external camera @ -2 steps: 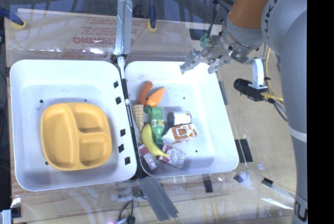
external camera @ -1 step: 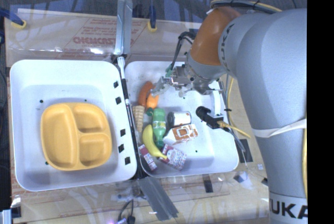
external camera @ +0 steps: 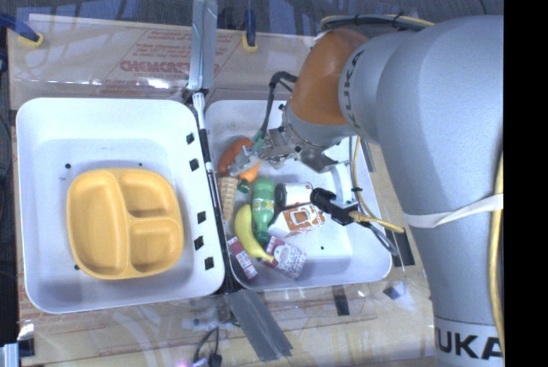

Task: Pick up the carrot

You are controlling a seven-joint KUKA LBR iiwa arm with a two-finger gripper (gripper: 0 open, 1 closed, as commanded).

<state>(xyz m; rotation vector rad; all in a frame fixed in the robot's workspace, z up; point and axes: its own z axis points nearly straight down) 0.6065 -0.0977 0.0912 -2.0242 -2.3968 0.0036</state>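
**Two bins, one tight grab: the carrot could slip, or a neighbour could come up with it**

Most of the risk sits in the crowded upper left corner of the right bin (external camera: 368, 264). The carrot (external camera: 233, 156) lies there, close against the wall that parts the bins. The jaws are at its right end, near mid frame, touching it or just beside it. Whether they are spread, pressed together or pinching the carrot cannot be told from this angle. If the grip lands on the tapered end, I judge the carrot may squirt out on the lift. The wall just left of it leaves little room, so a jaw could strike the rim instead of sliding down beside the carrot. A cone (external camera: 227, 191) and a green bottle (external camera: 262, 198) lie just below it. Both are near enough to be nudged or caught in the same closing.

At the left of the frame, the left bin (external camera: 34, 271) holds one yellow plate (external camera: 124, 224), its compartments bare. The right bin holds:

- the carrot at upper left
- the cone below it, along the left wall
- the bottle beside the cone
- a banana (external camera: 246, 233) curving under the bottle
- a carton (external camera: 301, 217) right of the bottle
- a printed packet (external camera: 288, 257) at the lower edge

The arm (external camera: 428, 126) reaches in from the right, over that bin's upper right part.
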